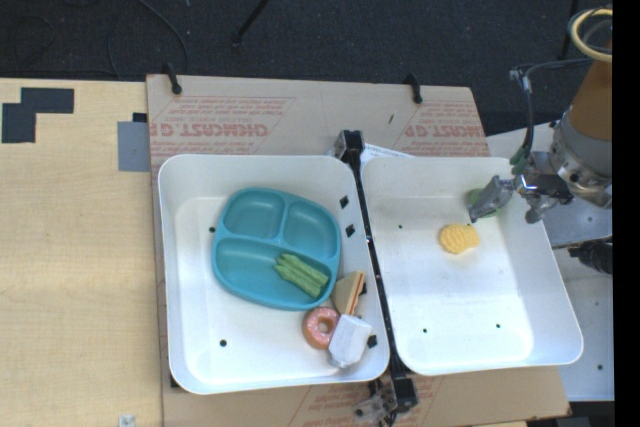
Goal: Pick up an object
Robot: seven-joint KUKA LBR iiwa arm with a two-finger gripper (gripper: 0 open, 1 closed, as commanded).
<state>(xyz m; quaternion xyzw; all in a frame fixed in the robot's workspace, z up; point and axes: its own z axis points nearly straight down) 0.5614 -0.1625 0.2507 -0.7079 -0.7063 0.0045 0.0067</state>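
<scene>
Yellow and ridged, the small plastic food piece [459, 238] is my landmark; it lies alone on the floor of the right shallow white bin [500, 335]. I see the two-finger gripper [512, 196] just up and to the right of it, its grey fingers spread apart with nothing between them and no contact with the yellow piece. Far to the left of the yellow piece, in the left white bin [190, 315], sits a teal divided plastic plate [250, 245] carrying a green bean-like bundle [302, 272]. Left and below the yellow piece, by the bins' shared wall, lie a pink frosted doughnut [321, 325], a tan wedge [349, 293] and a white block [349, 339].
</scene>
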